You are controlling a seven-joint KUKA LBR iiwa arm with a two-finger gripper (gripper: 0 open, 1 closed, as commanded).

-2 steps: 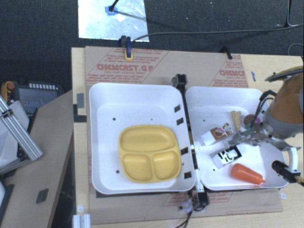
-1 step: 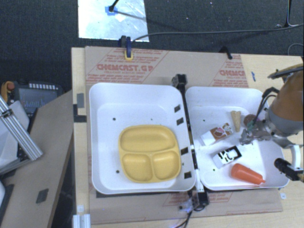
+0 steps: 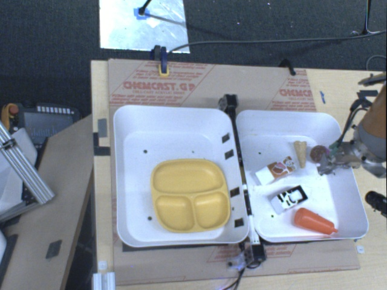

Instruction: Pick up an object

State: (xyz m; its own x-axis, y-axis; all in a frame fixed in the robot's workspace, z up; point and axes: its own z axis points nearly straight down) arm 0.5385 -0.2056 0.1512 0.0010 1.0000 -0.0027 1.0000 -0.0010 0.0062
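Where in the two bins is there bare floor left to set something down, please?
Left bin: bare strip behind the yellow tray. Right bin: bare back-left floor ahead of the white card. Crowded near the cone, black-and-white box, orange carrot and gripper.

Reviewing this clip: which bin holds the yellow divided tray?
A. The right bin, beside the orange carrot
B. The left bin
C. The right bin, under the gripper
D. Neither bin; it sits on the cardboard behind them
B. The yellow divided tray lies on the floor of the left bin, while the orange carrot lies in the right bin.
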